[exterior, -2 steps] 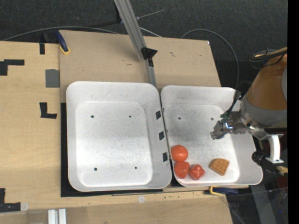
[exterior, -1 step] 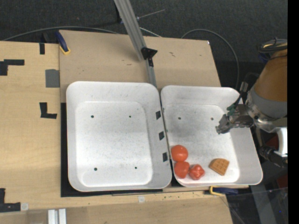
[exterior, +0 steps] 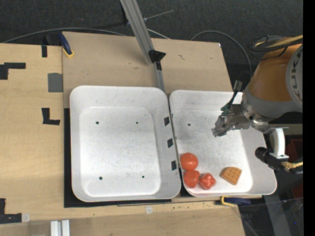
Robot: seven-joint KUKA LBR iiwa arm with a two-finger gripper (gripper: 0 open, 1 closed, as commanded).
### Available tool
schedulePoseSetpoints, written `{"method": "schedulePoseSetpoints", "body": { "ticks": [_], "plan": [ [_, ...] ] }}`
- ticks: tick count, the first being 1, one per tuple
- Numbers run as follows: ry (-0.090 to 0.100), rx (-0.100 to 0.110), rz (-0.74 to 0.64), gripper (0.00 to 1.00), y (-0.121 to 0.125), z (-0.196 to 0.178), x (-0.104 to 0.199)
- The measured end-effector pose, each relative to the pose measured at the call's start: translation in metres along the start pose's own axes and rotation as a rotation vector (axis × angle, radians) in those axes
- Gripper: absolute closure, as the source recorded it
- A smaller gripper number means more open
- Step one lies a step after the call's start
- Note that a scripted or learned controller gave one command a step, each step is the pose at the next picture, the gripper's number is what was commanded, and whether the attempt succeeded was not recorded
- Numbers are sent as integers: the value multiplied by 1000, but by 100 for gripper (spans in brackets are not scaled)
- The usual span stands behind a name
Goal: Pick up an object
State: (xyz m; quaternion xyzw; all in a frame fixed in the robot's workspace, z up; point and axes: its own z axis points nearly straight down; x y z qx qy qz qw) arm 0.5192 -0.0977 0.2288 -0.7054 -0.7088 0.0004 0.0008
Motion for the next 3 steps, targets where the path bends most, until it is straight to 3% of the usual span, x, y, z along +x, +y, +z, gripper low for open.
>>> {"method": "schedulePoseSetpoints", "body": {
  "ticks": [3],
  "plan": [
    [1, -1, -3, 100, 58, 14, 158]
  ]
}}
